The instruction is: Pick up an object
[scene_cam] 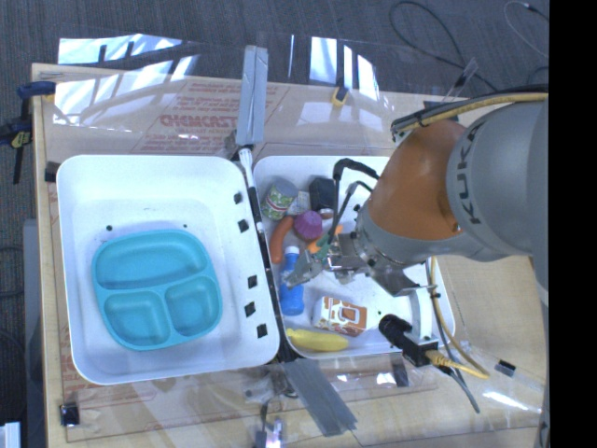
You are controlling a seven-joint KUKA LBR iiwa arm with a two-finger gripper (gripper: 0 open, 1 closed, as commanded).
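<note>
Camera view has us looking down on two white bins side by side, and the layout pretty much explains itself. We've got the left bin (75, 203) holding just a blue divided tray (156, 287), sitting flat near the middle, while the right bin (373, 168) is where all the small stuff is piled — so that's clearly the bin we're meant to pick from.

The clutter is bunched along the right bin's left side: a small can (280, 197) near the top, a purple ball (308, 224) just below it, an orange carrot-looking thing (280, 238) beside the divider, a blue bottle (292, 297) lower down, then an orange and white box (340, 315) and a banana (317, 341) along the bottom edge. They're packed close, some touching, so picking just one out looks fiddly to us.

The arm (448, 194) comes in from the right and hangs over the middle of that bin, with the gripper (328, 255) down right next to the pile, between the purple ball and the blue bottle. Honestly we can't tell its state — the wrist covers most of it, and nothing is clearly held. We'd guess it's going for something in that cluster, but no object is off the bin floor yet.
</note>
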